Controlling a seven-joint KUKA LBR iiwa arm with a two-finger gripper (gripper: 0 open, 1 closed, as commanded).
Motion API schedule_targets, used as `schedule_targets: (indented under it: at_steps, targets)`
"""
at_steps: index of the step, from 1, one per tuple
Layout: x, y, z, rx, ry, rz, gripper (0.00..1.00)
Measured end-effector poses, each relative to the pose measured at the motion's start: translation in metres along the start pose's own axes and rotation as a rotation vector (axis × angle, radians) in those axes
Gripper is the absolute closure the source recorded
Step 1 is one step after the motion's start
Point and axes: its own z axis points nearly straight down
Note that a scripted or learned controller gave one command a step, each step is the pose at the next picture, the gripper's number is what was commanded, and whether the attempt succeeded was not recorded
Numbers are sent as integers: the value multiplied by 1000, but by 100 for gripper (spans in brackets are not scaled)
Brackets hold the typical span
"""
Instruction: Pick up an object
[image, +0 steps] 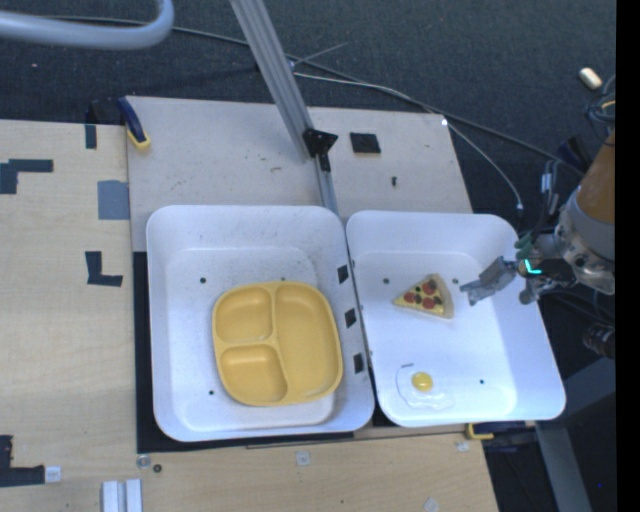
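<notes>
A toy pizza slice (425, 297) lies in the right bin (500, 232), near its middle. A toy fried egg (421, 386) rests near that bin's front edge. My gripper (497, 280) hangs over the right bin's right side, just right of the pizza slice, its grey fingers (484, 282) pointing left toward the slice. Nothing shows between the fingers. A yellow divided plate (276, 342) sits in the left bin (180, 240).
A slanted metal pole (290, 90) rises from the bench behind the bins. Cables run across the dark floor at the back. A blue and yellow clamp (133, 123) sits at the bench's back left corner.
</notes>
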Motion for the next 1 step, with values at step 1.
schedule_targets:
  at_steps: [1]
  targets:
    - [0,0,0,-1,0,0,0]
